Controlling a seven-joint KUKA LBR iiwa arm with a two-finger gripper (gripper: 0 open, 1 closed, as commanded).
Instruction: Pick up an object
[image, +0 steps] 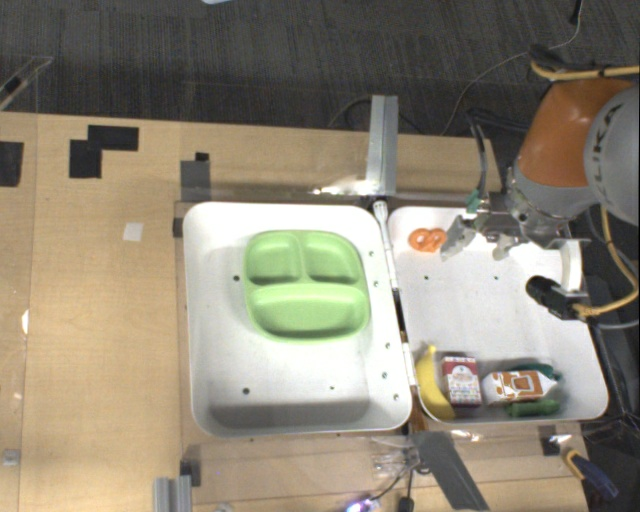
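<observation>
My gripper (478, 232) sits at the 12 o'clock edge of the right bin (500, 310), fingers spread, nothing between them. Nearest target: orange pretzel (427, 240), just beside me at 9 o'clock, flat on the bin floor by the back wall. The rest are lined along the 6 o'clock wall: banana (430, 382), red carton (460, 380), brown carton (515, 384), green thing (532, 407). The left bin (215, 300) holds a green tray (305, 283).

Plan: go for the pretzel. Centre over it, straddle one loop, drop to the floor, then close. It's thin, so a shallow descent will miss.

Carton labels are too small to read.
</observation>
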